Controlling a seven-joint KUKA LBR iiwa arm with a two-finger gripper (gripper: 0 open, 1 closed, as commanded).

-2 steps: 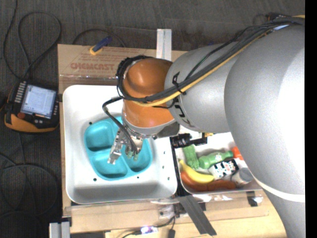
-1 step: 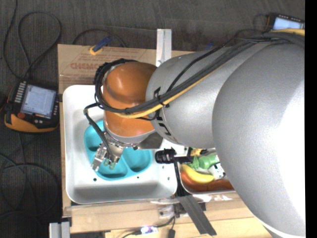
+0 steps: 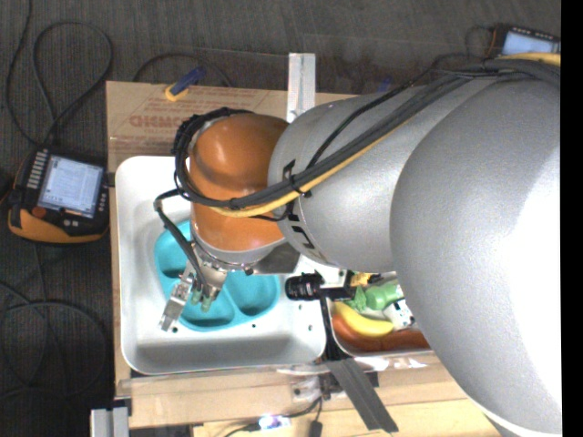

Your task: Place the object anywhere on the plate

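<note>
A turquoise divided plate lies in the left white bin, partly covered by the arm's orange band and wrist. My gripper hangs low over the plate's front left part, pointing down and to the left. A small dark green patch shows right beside its tip, but I cannot make out what it is or whether it is held. In the right bin, under the arm, lie a yellow banana and a green object.
The big grey arm body covers most of the right bin and the view's right half. A reddish-brown item lies in front of the banana. A cardboard sheet lies behind the bins. A control pendant sits on the floor at left.
</note>
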